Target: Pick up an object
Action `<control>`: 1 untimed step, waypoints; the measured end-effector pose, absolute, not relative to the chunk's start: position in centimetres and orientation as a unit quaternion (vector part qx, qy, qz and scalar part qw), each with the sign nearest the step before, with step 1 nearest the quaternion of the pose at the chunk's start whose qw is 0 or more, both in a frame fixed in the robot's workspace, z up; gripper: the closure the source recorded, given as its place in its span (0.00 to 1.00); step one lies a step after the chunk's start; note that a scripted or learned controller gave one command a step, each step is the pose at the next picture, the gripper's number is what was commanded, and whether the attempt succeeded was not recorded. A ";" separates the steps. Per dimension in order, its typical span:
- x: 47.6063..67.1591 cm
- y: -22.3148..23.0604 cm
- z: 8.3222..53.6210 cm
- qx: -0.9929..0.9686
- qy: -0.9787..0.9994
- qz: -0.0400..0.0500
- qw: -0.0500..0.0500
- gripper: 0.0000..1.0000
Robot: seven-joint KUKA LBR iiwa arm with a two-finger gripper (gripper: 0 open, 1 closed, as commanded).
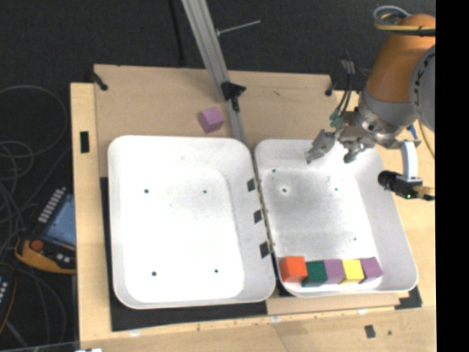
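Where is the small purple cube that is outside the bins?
The small purple cube lies on the bare brown board above the left white bin in the camera view, just left of the slanted grey metal pole.

I see five small blocks in a row along the near wall of the right bin (381, 218): orange block (294, 268), green block (316, 272), lilac block (334, 270), yellow block (354, 270), purple block (371, 267), each touching its neighbour. A sixth, a purple cube (211, 119), sits on the bench beyond the left bin (124, 196).
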State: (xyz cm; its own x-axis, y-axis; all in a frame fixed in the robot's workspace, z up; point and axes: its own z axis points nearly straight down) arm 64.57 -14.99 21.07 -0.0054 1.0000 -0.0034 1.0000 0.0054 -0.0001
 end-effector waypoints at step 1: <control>59.6 -20.2 10.9 0.709 0.706 -0.003 -0.002 0.00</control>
